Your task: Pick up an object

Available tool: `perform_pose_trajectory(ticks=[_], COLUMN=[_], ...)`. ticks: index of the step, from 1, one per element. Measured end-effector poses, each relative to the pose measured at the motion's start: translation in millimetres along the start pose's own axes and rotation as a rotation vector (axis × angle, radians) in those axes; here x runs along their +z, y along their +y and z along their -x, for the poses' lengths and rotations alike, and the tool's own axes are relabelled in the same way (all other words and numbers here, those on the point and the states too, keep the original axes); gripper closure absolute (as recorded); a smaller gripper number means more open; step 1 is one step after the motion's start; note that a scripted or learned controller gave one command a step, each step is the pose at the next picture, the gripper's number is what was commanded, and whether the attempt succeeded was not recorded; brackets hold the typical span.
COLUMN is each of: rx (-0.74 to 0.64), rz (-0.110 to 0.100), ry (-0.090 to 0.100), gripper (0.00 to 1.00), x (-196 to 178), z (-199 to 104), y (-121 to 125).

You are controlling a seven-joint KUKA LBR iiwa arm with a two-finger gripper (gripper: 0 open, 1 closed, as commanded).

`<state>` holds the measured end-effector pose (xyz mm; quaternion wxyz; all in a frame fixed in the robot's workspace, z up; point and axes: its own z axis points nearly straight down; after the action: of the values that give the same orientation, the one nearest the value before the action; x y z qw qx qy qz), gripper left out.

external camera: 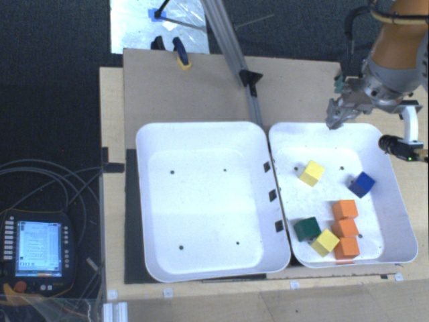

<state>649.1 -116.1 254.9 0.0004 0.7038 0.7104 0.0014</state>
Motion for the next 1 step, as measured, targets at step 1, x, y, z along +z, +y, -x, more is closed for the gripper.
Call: perform_pose_trajectory(ticks=[1], rx=[0.001], rz=[-0.004], ry=[0.0], gripper=[1.0], x=[11.4], z=[-45.2], y=[-27.4])
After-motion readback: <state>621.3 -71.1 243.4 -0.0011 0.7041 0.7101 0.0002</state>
